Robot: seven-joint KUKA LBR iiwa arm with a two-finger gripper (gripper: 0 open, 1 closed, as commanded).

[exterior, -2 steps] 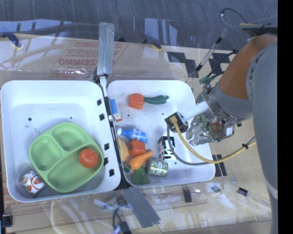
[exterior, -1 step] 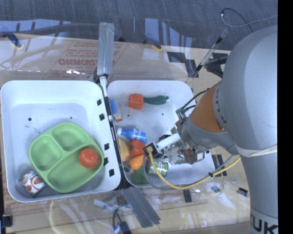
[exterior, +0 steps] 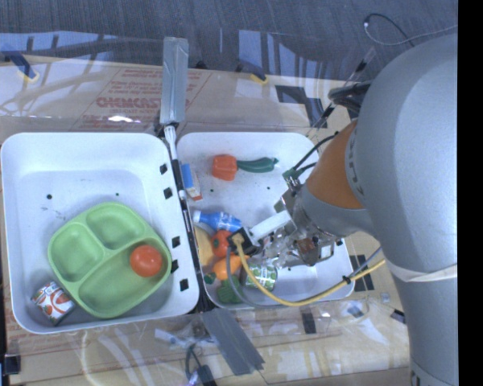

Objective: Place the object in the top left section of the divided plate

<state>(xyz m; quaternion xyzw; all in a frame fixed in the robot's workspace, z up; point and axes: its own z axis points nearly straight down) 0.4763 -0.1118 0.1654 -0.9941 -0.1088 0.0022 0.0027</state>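
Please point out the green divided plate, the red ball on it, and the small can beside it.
green divided plate (exterior: 79, 252): camera view, floor of a small section.
red ball (exterior: 146, 260): camera view, its top.
small can (exterior: 51, 302): camera view, its side.

Colours in the two white bins

Beside the pale green divided plate (exterior: 92, 262) with its red-orange ball (exterior: 146, 260) lies a red-and-white can (exterior: 51, 302); farther right, an orange pepper with green stem (exterior: 237, 166) and a blue-and-white bottle (exterior: 216, 219).

Green divided plate (exterior: 88, 252) holding red ball (exterior: 146, 260), claw (exterior: 266, 257) perhaps over right bin (exterior: 306, 147) clutter
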